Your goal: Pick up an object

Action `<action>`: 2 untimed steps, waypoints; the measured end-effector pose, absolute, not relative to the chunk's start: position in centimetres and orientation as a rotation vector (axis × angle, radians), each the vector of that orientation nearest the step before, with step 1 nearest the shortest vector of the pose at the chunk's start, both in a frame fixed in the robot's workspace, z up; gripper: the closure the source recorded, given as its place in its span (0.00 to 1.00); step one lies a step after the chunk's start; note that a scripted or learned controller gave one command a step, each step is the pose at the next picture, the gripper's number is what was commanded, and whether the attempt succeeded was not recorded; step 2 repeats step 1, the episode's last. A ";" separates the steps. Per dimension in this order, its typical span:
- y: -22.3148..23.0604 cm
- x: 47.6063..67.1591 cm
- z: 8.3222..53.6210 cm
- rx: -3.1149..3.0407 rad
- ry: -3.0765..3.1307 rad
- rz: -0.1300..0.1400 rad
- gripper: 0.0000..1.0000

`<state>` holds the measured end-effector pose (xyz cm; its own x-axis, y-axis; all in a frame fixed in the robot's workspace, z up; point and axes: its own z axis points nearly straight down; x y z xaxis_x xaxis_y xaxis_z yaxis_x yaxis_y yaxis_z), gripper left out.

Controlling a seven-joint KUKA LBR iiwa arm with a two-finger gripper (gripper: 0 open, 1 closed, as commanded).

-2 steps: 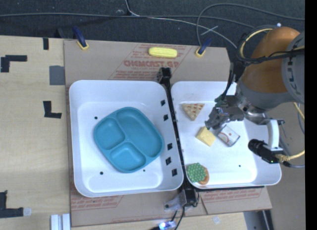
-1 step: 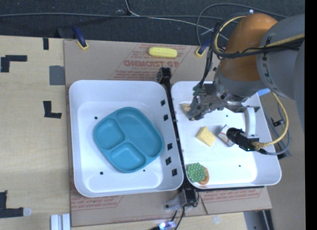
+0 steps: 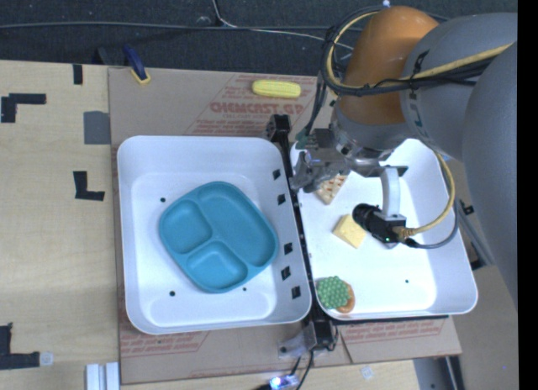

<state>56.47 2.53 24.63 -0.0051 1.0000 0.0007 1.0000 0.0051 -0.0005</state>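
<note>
My gripper (image 3: 313,174) hangs low over the right bin (image 3: 437,292), close to its left wall. A tan, waffle-patterned piece (image 3: 334,187) lies directly beside the gripper, on its right and touching or nearly touching it. A yellow wedge (image 3: 349,231) lies near the middle of the right bin. A round item with a green top (image 3: 335,294) sits at that bin's front left corner. The arm's body hides the back of the right bin.
The left bin (image 3: 139,170) holds a blue divided plate (image 3: 218,235). A yellow oblong object (image 3: 276,88) lies on the cardboard behind the bins. A black fitting on a yellow cable (image 3: 376,220) hangs from the arm just right of the yellow wedge.
</note>
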 end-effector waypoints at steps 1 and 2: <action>8.1 58.0 24.5 -2.213 -2.228 -0.001 1.00; 8.1 58.0 24.5 -2.213 -2.228 -0.001 1.00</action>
